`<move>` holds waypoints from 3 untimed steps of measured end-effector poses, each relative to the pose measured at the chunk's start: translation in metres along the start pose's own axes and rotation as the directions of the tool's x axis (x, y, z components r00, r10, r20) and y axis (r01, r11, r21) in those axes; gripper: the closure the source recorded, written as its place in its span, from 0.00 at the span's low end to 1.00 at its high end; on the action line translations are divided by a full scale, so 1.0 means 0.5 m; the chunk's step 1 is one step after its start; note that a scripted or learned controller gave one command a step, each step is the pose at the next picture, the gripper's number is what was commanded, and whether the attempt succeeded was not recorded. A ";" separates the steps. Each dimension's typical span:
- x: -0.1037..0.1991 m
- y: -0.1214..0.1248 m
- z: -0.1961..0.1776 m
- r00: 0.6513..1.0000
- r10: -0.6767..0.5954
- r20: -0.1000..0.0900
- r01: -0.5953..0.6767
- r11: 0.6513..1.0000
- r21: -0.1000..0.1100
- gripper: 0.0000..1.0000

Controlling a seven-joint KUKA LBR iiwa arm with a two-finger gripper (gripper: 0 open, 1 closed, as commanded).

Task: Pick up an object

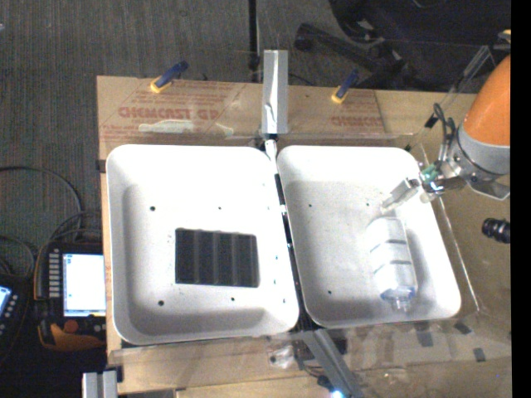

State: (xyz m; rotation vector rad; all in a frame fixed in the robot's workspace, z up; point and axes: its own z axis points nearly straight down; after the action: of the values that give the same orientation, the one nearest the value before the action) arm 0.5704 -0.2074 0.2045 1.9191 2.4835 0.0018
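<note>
Though tool (406, 192) state unclear, white bins (124, 222) on brown bench (199, 110), grey carpet (83, 23) beyond.

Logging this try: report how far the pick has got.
Done: the arm has reached the right bin, with the pincer above its upper right area. In hand: nothing visibly held. The clear plastic bottle lies on the bin floor just below the pincer. Left: descend, grasp and lift. The dark ridged block sits untouched in the left bin.

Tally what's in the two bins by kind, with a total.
Clear plastic bottle, lying in the right bin: 1
Black ridged rectangular block, flat in the left bin: 1
Total: 2
</note>
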 end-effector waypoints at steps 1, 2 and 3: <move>-0.025 0.006 0.217 0.994 -0.106 -0.002 0.106 0.994 -0.002 0.00; -0.011 0.006 0.167 0.994 0.109 -0.001 -0.109 0.994 0.001 0.00; -0.024 0.106 0.228 0.994 0.113 0.004 -0.113 0.994 -0.009 0.00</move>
State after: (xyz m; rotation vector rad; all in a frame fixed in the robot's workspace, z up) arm 0.6253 -0.2059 0.0908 2.0507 2.3645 0.0079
